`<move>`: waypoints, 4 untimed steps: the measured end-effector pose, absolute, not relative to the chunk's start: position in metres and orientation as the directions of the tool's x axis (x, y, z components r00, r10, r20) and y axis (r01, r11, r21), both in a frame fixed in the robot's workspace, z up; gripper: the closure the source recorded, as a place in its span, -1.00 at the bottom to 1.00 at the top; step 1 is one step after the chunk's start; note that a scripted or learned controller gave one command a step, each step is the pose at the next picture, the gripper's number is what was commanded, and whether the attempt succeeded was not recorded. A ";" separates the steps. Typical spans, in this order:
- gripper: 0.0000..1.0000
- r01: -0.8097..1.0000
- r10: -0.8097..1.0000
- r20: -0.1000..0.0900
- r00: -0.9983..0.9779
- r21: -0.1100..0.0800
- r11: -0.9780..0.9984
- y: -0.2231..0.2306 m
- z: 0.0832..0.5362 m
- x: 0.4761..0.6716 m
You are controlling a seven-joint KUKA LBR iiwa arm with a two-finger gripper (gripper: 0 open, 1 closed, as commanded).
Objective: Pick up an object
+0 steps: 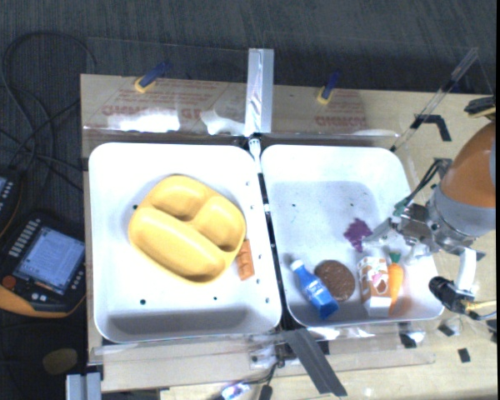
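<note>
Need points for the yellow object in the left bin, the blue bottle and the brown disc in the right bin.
yellow object point(187, 227): camera view, on the middle of its top surface.
blue bottle point(316, 292): camera view, on its blue body, below the white cap.
brown disc point(337, 279): camera view, on the centre of its face.

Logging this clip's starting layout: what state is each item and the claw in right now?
Yellow bread-shaped toy: resting in the left bin.
Orange block: beside the yellow toy.
Blue bottle: lying down in the right bin.
Brown disc: flat, beside the bottle.
Purple piece: lying loose.
Carton: by the front wall.
Claw: above the right bin, holding nothing visible.
</note>
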State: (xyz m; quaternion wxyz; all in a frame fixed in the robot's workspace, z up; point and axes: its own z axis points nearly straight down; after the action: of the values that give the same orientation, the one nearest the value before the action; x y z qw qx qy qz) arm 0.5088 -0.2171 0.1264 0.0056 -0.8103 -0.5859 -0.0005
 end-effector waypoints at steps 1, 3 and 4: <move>-1.00 0.926 0.926 -0.002 0.378 0.007 -0.378 -0.179 0.089 0.557; 1.00 0.932 0.932 -0.005 0.362 -0.001 -0.362 -0.117 0.242 0.569; 1.00 0.943 0.943 -0.004 0.333 -0.004 -0.333 -0.108 0.221 0.519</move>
State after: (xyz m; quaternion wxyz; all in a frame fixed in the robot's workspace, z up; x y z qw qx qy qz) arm 0.5190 -0.1082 0.2212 0.0006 -0.8165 -0.5773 0.0028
